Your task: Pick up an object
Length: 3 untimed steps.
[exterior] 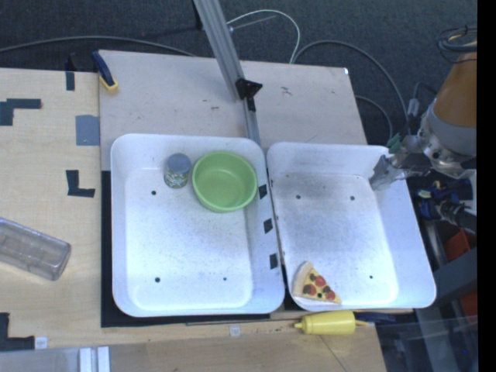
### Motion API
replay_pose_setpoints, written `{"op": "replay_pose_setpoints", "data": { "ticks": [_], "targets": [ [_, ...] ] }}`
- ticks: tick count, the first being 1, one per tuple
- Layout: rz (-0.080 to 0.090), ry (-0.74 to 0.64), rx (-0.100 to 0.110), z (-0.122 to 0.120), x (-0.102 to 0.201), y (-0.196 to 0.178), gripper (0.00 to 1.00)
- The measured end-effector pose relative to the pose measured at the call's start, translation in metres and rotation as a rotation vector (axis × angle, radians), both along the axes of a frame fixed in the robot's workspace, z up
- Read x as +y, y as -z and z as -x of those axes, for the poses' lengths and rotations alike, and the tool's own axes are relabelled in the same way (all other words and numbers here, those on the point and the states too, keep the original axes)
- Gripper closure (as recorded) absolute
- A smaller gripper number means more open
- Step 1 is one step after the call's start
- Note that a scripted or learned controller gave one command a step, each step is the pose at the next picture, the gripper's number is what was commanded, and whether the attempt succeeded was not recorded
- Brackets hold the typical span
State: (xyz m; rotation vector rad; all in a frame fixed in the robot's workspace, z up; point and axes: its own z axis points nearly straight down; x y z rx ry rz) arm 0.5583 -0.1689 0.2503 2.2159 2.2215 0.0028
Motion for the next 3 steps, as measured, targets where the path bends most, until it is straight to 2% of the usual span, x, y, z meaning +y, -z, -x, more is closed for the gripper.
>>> {"op": "replay_pose_setpoints", "data": {
  "ticks": [2, 3],
  "targets": [
    [-0.003, -0.004, 0.006, -0.014, 0.105, 0.025, 1.00],
    [-0.004, -0.006, 0.006, -0.018, 0.167, 0.019, 1.00]
  ]
}}
